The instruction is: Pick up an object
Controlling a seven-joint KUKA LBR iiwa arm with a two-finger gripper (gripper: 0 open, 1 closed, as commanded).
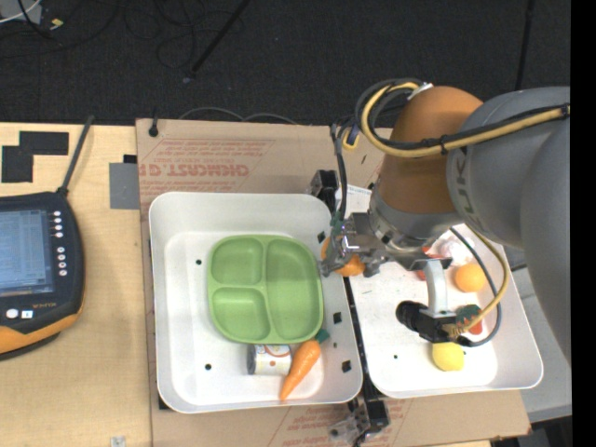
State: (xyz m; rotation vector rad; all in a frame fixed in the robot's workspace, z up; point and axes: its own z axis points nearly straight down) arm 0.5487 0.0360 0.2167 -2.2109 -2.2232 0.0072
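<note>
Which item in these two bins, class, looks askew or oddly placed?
The toy carrot in the left bin lies slanted, its tip pointing at the bin's near wall and its top against the edge of the green divided plate. A small can lies on its side beside it. Nothing looks spilled or broken.

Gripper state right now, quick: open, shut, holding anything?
Gripper: cannot be told. It sits low at the divide between the bins, right by a small orange object; a grasp isn't visible.
</note>
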